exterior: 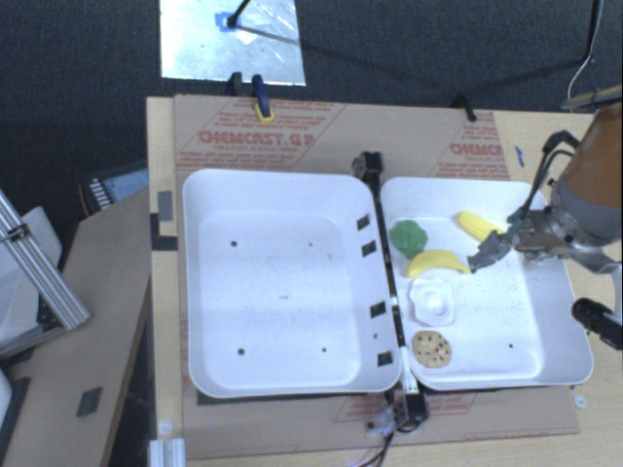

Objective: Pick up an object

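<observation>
Looking down on camera view, your gripper hangs low over the right bin, reaching in from the right, tip just beside the yellow banana; jaw state I cannot tell. All items cluster in that bin's left half: green broccoli, yellow corn, white fried egg, cookie. Probably banana is your target, being nearest. Left bin likely serves as drop side.

In the right-hand shallow white plastic bin lay a green broccoli-like toy, two yellow banana-shaped pieces, a white fried-egg shape and a tan round cookie with dark specks. The left white bin showed small dark dots.
</observation>
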You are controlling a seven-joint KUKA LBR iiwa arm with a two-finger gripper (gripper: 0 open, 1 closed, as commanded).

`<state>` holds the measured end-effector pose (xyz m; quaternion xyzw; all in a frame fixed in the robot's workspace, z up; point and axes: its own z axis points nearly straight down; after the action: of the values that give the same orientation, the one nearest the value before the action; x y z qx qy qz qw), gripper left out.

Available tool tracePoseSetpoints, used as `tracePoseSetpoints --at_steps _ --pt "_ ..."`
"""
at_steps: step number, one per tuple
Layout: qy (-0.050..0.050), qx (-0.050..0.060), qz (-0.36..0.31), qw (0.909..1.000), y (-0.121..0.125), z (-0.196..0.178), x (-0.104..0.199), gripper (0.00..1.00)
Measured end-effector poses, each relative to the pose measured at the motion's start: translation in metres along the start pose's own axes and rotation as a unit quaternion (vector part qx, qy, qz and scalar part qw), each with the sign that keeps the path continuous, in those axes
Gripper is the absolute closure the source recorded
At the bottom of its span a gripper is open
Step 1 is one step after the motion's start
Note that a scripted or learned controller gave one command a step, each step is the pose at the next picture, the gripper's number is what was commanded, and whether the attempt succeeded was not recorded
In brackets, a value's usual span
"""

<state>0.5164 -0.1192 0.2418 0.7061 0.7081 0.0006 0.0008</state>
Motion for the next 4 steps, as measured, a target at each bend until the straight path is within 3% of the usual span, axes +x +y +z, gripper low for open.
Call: tracePoseSetpoints --at_steps 1,2,3,4 --pt "-0.002 -0.010 -0.002 0.9999 -0.028 -0.169 0.011 0.00" --pt "0.000 -0.009 -0.004 1.0000 0.010 -0.301 0.066 0.00" --pt "0.001 0.000 -0.005 1.0000 0.091 -0.291 0.151 0.00" --pt "0.001 -0.002 -0.005 1.0000 0.147 -0.293 0.239 0.00"
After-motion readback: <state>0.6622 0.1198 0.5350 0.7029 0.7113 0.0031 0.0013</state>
